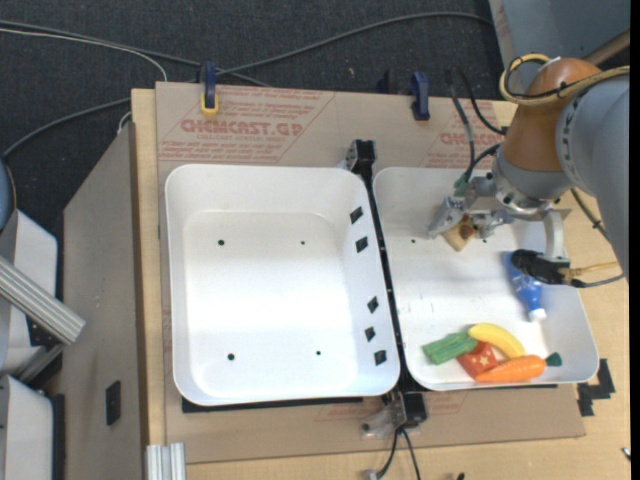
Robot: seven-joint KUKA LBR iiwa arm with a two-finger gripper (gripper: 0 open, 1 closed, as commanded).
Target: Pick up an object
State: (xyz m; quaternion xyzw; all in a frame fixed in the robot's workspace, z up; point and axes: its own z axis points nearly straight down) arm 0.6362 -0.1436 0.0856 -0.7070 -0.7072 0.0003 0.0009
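Observation:
My gripper [463, 224] hangs over the back part of the right bin [430, 193], below the orange-banded wrist. A small tan block [460, 235] sits between its two silver fingers, and the gripper is shut on it. A blue tube [527, 286] lies to the right, near the bin's right wall. At the bin's front lie a yellow banana [498, 338], a green piece [448, 348], a red piece [478, 359] and an orange carrot [513, 370], all packed close together.
The left bin [190, 268] stands beside the right one, with a black divider strip [375, 268] between them. Two clamps [209, 88] hold the cardboard base at the back. Cables [470, 118] trail behind the arm.

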